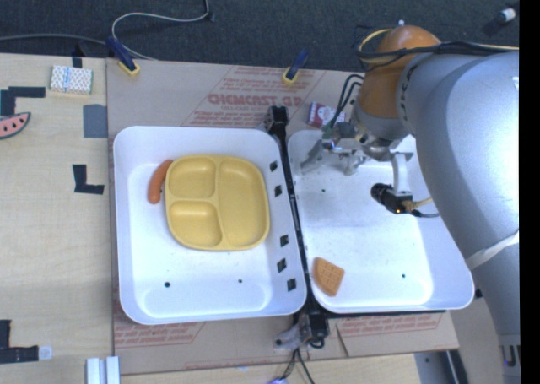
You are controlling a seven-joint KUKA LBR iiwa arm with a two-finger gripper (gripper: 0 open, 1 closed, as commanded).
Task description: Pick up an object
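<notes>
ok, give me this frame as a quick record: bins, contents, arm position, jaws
left bin: yellow divided plate, orange sausage-shaped piece touching its left edge
right bin: tan waffle-like cracker near the front left corner
arm: reaching in from the right, over the right bin's back part
gripper: low over the back left of the right bin
jaws: state cannot be told
held object: none visible

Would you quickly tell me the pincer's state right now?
Pincer: cannot be told; it sits at the right bin's far edge.
</notes>
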